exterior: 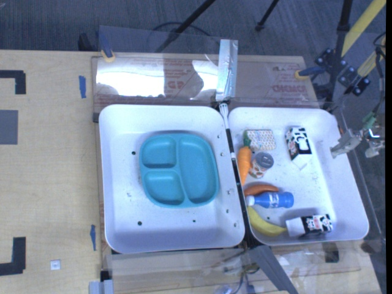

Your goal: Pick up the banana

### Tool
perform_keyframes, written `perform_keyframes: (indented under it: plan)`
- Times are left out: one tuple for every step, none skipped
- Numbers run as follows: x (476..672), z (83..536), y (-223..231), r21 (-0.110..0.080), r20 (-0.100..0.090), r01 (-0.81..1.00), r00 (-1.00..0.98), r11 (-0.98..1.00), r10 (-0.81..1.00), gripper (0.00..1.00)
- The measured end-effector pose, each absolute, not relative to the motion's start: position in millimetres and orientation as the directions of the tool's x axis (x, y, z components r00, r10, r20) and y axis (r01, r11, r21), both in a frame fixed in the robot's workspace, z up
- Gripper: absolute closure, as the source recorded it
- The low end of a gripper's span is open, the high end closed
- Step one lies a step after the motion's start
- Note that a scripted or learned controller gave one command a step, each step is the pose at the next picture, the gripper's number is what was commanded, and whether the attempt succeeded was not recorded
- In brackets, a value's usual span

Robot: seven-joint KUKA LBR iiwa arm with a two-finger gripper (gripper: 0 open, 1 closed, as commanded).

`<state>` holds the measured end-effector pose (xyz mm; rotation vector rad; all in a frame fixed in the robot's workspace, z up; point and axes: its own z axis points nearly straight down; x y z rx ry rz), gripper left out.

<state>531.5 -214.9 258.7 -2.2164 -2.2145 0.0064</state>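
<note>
The banana (264, 223) is lying at the right bin's (343, 182) front edge, wedged between two bottles (270, 199). The end effector (355, 141) is hovering at the right rim, its state indiscernible; a descent risks grabbing a bottle instead.

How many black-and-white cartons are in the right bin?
2. One black-and-white carton lies near the right bin's far edge; the other carton lies at the near edge, touching the banana's right end. Smaller items could hide under the clutter.
</note>
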Motion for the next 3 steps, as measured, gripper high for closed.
perform_keyframes:
  plan:
    - [572.5, 94.5, -206.7, -0.002, 0.009, 0.985, -0.173, 0.173, 0.985, 0.0]
    - [528.5, 86.2, -153.6, 0.004, -0.002, 0.925, -0.38, 0.38, 0.925, 0.0]
    - [497.4, 138.9, -141.0, -0.005, 0.005, 0.871, -0.492, 0.492, 0.871, 0.0]
